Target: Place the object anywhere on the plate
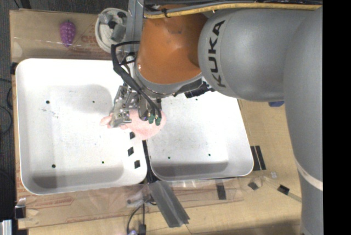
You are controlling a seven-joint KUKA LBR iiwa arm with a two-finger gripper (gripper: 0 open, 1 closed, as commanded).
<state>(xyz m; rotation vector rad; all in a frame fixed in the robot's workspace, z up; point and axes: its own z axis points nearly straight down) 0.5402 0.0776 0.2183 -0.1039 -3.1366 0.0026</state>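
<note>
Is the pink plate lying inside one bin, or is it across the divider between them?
Across the divider. The pink plate shows on both sides of the rims where the left bin and right bin meet, under the hand.

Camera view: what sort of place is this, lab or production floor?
Most likely a robotics lab test bench. A KUKA arm reaches over two shallow white bins on a cardboard-covered bench, with black tape marks and loose cables along its edge.

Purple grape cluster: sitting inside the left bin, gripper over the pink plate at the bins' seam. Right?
Not quite. The camera view shows the purple grape cluster on the bench outside the left bin, beyond its far rim. The gripper is over the pink plate at the seam.
</note>
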